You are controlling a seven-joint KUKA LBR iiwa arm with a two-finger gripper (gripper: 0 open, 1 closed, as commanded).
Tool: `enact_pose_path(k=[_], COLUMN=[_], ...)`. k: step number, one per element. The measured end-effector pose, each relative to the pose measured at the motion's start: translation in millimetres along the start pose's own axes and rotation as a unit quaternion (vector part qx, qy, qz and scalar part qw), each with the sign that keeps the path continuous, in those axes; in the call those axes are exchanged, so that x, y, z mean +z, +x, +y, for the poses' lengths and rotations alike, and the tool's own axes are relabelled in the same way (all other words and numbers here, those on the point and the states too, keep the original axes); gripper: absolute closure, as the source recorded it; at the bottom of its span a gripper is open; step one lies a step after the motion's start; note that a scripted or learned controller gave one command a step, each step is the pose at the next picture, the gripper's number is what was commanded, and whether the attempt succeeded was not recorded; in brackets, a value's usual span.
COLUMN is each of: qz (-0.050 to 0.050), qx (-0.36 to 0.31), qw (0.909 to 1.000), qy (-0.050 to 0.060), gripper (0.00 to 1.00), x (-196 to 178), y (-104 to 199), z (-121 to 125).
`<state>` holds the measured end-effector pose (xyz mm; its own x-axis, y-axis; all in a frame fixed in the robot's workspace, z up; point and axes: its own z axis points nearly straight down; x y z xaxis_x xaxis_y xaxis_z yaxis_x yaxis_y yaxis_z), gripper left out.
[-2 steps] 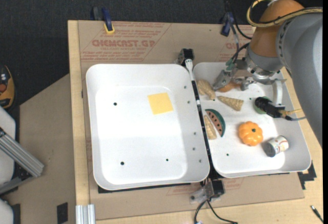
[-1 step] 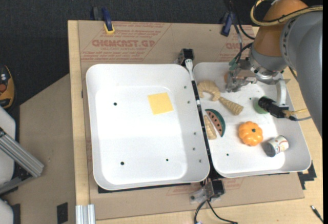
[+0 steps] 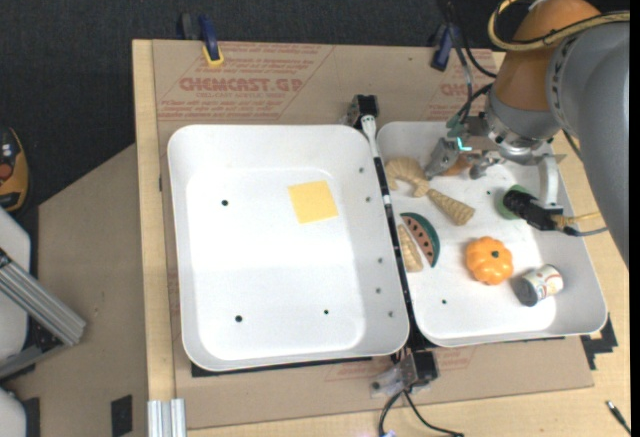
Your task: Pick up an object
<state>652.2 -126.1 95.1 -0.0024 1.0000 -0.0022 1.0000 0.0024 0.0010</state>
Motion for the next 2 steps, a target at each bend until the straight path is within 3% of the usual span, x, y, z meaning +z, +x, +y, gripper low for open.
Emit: enact_pose_path(k=[1,2], qz=[0.0,0.002], qx=[0.0,0.002], qw=[1.0,1.0], qy=[0.0,0.004], gripper=[1.0,1.0], x=[-10,12], y=[0,21], z=[0,-43])
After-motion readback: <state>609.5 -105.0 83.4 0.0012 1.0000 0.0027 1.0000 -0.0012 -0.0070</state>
